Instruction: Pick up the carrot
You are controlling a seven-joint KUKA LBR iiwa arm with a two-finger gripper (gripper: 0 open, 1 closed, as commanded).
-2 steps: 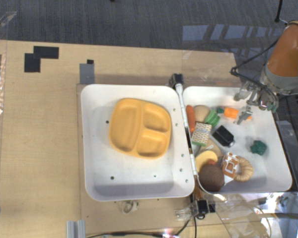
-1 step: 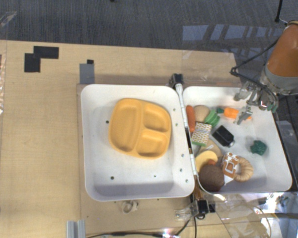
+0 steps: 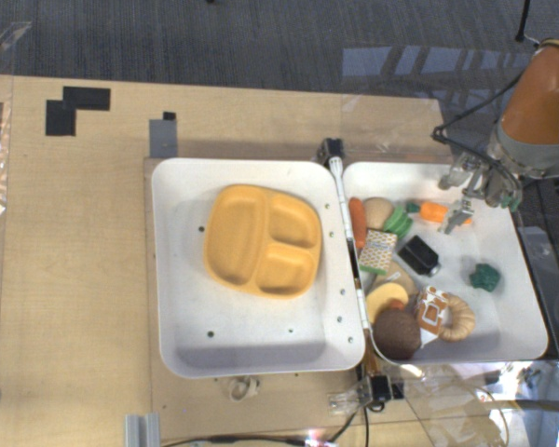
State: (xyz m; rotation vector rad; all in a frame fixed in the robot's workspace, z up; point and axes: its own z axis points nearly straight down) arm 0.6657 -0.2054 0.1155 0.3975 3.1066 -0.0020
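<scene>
Reaches in from the right, orange band high at the upper right corner, wrist angled down over the far right part of the right bin [image 3: 526, 338]. Gripper [image 3: 466, 203] hovers above the bin floor, just right of a small orange piece [image 3: 433, 212]. Fingers [image 3: 461, 216] look slightly parted with nothing between them, though too small to tell for sure. Carrot [image 3: 357, 220] lies lengthwise along the right bin's left wall, well apart from the gripper. Counted on the tabletop [image 3: 74, 268]: two white bins; one yellow divided tray [image 3: 261, 240] in the left bin [image 3: 177, 324]. Counted in the right bin: one carrot, one green vegetable [image 3: 398, 222], one black block [image 3: 418, 255], one small green object [image 3: 485, 277], one pretzel-like ring [image 3: 447, 315], one brown round item [image 3: 397, 331].
</scene>
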